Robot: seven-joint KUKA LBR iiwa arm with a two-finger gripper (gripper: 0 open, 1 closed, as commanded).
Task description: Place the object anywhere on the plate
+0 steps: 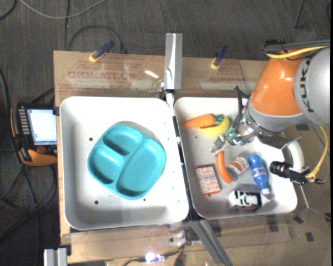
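A turquoise plate (127, 164) with three compartments lies in the left bin (77, 204). My gripper (224, 143) hangs over the right bin (288, 204), near its upper middle. It is just below a yellow banana (221, 127) and just above the top end of an orange sausage-shaped piece (224, 168). An orange carrot (200, 121) lies to the left of the banana. Nothing can be seen in the gripper's hold.
The right bin also holds a small reddish box (208, 180), a small can (238, 165), a blue bottle (258, 173) and a black-and-white object (245, 199). A raised wall (178, 148) divides the two bins.
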